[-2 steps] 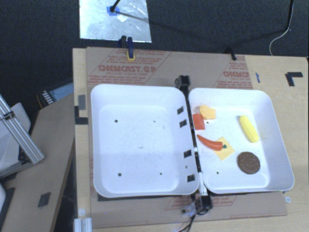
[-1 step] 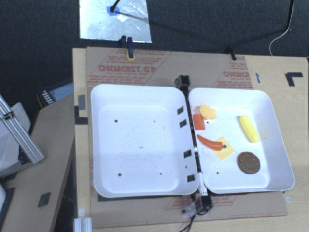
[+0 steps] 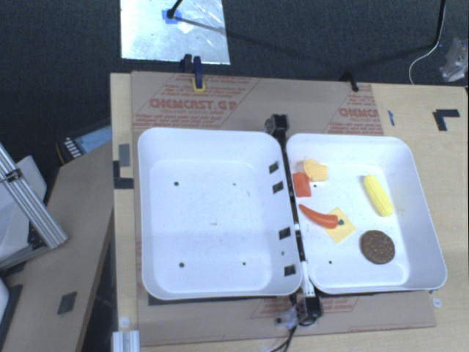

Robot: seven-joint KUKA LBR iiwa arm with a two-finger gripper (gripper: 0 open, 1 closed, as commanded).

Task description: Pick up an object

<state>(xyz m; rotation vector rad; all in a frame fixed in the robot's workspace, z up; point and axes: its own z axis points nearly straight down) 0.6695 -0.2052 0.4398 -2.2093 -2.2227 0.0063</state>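
Pick not begun; 5 items lay in right bin (image 3: 421, 196).

Corn (image 3: 377, 195) sat well apart from patty (image 3: 377, 246), chili (image 3: 319, 215), cheese (image 3: 316, 170). Jaw state and offsets: cannot tell. Judged best pick: corn, jaws across its short axis, clear of wall.

We see two plain white bins, the left bin (image 3: 209, 211) w/ a few small dark dots on its floor, the right bin (image 3: 418, 248) likewise white. Inside the right one: yellow corn cob (image 3: 377, 195), round brown patty (image 3: 377, 247) w/ speckled texture, red-orange chili pepper (image 3: 319, 215) w/ a green stem, pale yellow cheese slice (image 3: 341, 229), orange-red block (image 3: 301, 184), yellow-orange chunk (image 3: 316, 170). The board (image 3: 220, 101) underneath is tan w/ red lettering; the floor (image 3: 58, 50) is dark grey; the sheet (image 3: 174, 19) is shiny silver w/ a blue tape bit.
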